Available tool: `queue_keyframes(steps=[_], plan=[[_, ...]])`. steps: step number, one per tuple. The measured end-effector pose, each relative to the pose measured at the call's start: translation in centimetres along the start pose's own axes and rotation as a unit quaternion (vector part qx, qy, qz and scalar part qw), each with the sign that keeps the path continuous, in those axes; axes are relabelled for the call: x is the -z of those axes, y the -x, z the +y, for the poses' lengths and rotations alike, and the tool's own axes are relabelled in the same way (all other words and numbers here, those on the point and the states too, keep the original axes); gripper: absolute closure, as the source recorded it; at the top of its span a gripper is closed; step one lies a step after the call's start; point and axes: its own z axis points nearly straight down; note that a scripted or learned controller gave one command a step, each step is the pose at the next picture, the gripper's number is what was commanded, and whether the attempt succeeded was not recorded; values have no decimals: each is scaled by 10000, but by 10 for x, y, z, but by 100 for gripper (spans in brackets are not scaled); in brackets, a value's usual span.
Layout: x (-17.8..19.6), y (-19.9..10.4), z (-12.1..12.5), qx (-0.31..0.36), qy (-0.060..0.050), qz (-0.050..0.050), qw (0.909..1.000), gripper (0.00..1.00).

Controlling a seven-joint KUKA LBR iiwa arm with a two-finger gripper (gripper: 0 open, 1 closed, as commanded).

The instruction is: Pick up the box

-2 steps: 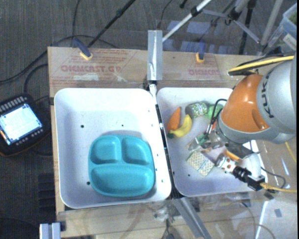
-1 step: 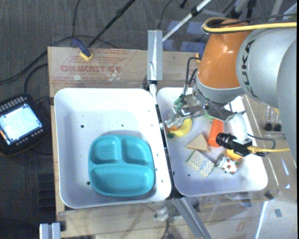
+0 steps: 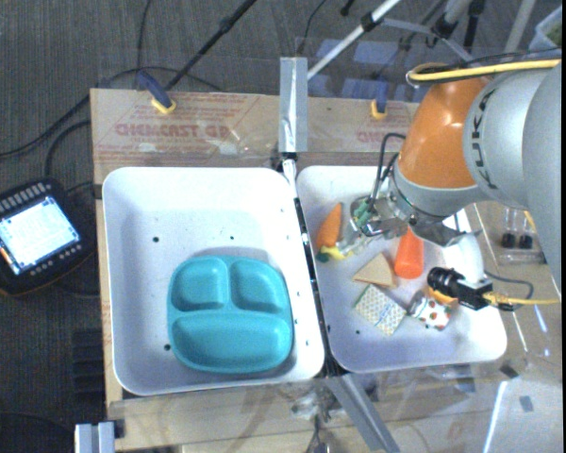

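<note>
dark grey carpet floor [image 3: 38, 55] all around; black cables [image 3: 184, 41] trailing across it at top; wooden bench [image 3: 198, 125] with faint red lettering, two clamps [image 3: 156, 91] on its far edge; metal post [image 3: 293, 102] upright at bench centre; lit handheld control pendant [image 3: 28, 236] lying on floor at left; white tripod legs [image 3: 434, 8] at top right

My gripper [image 3: 370, 217] hangs low over the right bin [image 3: 472, 347], near its far edge. A carrot [image 3: 331, 226] lies by this bin's left wall. An orange cup [image 3: 408, 255] stands just beside a tan wedge [image 3: 376, 271]. Nearer the front edge sits a small patterned box [image 3: 378, 310]. A little spotted toy [image 3: 434, 313] rests to its right. In the left bin [image 3: 132, 206], a blue tray [image 3: 230, 314] with three parts lies close to the front edge.
</note>
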Motion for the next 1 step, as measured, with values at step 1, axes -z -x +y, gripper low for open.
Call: queue_keyframes(steps=[1], plan=[[0, 0, 0, 1, 1, -1, 10000, 0]])
